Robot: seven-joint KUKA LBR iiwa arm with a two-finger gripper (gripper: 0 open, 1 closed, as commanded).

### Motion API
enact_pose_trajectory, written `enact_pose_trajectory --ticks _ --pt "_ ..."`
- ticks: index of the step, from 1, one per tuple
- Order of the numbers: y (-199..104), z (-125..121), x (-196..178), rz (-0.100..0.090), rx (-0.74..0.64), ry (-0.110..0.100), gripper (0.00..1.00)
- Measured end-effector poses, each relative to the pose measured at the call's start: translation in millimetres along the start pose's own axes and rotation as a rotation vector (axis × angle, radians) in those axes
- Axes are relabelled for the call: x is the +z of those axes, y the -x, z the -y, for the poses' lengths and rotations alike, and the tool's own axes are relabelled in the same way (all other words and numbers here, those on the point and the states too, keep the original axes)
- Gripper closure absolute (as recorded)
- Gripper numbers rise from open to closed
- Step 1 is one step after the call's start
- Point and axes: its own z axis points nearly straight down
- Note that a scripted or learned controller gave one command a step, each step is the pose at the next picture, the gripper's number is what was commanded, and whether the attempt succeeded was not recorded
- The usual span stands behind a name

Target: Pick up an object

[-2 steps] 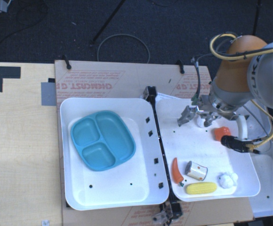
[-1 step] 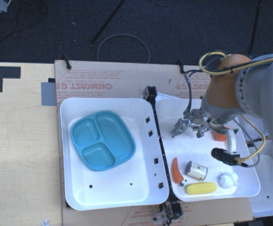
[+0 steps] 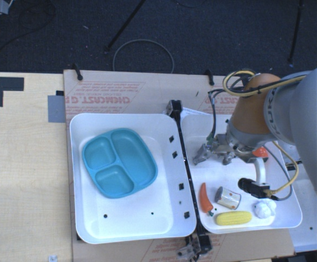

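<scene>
While hovering at frame centre-right, pincer (image 3: 210,153) grip unclear; risks closing short of carrot (image 3: 204,197) and corn (image 3: 233,218) below.

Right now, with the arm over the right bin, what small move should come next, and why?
Probably a shift toward the near edge of the bin, then down: the gripper sits above bare floor of the right white bin, while the orange carrot, small silver can and yellow corn cob lie nearer the camera.
</scene>
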Motion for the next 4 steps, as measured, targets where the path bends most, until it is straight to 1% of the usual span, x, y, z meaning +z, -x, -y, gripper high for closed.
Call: enact_pose_trajectory --ticks 1,2,3,4 --pt "2 0 -12 0.0 0.005 0.001 1.0" --pt "4 -3 -54 0.001 0.005 0.007 1.0" --pt "10 6 -103 0.001 0.007 0.007 1.0" --pt "11 5 -156 0.002 0.0 0.009 1.0"
